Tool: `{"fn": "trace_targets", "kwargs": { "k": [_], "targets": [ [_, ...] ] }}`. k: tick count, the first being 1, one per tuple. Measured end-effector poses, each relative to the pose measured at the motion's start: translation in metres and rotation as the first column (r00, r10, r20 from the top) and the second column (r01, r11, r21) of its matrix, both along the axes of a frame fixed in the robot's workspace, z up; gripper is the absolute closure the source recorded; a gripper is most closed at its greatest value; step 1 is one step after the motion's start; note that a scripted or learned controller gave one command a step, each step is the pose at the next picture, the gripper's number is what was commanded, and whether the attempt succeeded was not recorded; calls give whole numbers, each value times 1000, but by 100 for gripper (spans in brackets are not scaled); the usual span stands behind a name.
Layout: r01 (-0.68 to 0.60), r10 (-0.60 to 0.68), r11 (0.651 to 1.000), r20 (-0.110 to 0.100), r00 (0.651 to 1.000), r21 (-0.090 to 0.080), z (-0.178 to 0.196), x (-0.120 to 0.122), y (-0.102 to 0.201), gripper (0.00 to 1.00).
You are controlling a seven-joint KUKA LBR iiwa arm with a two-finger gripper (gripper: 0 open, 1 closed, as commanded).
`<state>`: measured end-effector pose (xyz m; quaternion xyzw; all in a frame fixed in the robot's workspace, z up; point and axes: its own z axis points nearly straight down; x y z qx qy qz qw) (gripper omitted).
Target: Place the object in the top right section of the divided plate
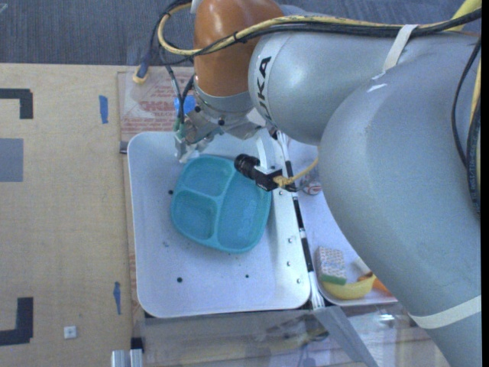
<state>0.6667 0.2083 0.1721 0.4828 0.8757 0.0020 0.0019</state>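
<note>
Two shallow white bins sit side by side on the bench, the left bin (153,281) largely bare and the right bin (336,228) mostly covered by the grey arm (382,128). In the left bin lies a teal divided plate (221,205), tilted at a slant, with one long section and two smaller ones, all of them holding nothing. The arm reaches in from the right, its orange band (229,37) above the wrist, and the gripper (186,145) hangs at the plate's upper left edge, near the bin's back wall. Whether anything sits between its tips cannot be told, since the wrist hides that part. Near the front of the right bin lie a yellow banana-like piece (351,287) and a speckled sponge-like block (331,261), touching or just beside each other.
</note>
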Motion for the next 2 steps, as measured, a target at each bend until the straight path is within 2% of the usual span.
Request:
{"fn": "trace_targets", "kwargs": {
  "k": [1, 2],
  "targets": [
    [-265, 265, 964, -3, 964, -1, -17, 1, -49, 100],
    [-264, 264, 964, -3, 964, -1, -17, 1, -49, 0]
  ]
}}
